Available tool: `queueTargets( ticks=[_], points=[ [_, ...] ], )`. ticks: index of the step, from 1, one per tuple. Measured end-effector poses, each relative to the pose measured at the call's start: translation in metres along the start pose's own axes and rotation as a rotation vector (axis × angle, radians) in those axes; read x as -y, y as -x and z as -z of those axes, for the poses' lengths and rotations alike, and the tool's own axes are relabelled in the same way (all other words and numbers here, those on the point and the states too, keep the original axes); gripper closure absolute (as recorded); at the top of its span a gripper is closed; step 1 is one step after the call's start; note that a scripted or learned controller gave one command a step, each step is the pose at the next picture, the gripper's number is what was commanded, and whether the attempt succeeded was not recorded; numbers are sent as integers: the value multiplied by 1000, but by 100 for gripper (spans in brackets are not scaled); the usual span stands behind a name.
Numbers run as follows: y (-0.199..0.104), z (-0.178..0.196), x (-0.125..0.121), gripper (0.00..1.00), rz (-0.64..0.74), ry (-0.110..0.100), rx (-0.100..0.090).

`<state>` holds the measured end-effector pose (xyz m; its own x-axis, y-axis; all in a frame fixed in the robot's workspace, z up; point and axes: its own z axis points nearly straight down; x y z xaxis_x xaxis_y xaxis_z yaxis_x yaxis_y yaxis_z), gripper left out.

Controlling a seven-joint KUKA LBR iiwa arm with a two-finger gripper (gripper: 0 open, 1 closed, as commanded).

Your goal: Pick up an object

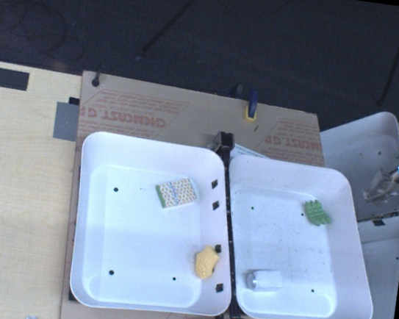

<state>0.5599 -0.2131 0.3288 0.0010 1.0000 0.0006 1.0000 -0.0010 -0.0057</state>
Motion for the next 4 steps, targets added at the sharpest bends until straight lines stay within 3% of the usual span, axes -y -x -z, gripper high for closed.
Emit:
queueTargets(
  ticks=[1,3,4],
  points=[
    [-47,-3,13,100,4,1,-1],
    [-78,-32,39,100,2,0,-1],
    [-12,-31,-12,100,-2,7,4]
  ],
)
